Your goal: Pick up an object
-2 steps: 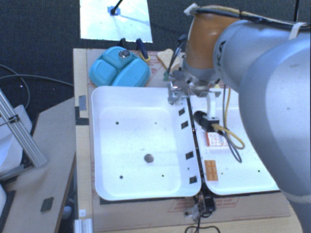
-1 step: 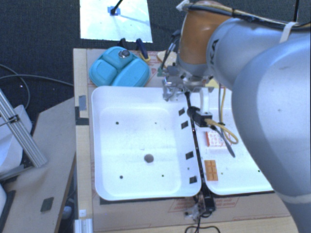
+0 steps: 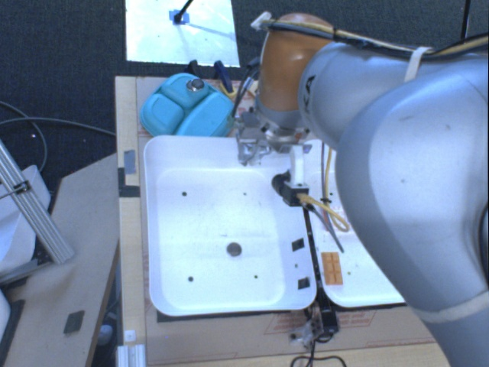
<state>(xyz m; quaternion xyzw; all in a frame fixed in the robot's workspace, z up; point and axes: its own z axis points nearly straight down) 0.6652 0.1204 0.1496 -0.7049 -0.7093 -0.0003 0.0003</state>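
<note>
A small dark round disc (image 3: 234,248) lies flat on the floor of the left bin (image 3: 164,228), a little toward the near side of the bin's middle, with bare white floor all around it. Four tiny dark dots mark the bin's floor, two on the far side of the disc and two on the near side, all apart from it.

The gripper (image 3: 250,153) hangs over the left bin's far rim, toward its right corner, well apart from the disc. Whether it is open or closed cannot be told from this angle, and I see no object in it. The grey arm (image 3: 382,128) rises from it and passes over the bin's right side, its orange band (image 3: 286,60) just above the wrist.

Just beyond the left bin's far rim, a light-blue plastic container (image 3: 183,107) with a grey knob on top rests on the bench, left of the gripper and close to it.

To the right of the left bin, in the right bin (image 3: 359,289), a small orange block (image 3: 331,268) lies near the shared rim, well apart from the disc.
</note>
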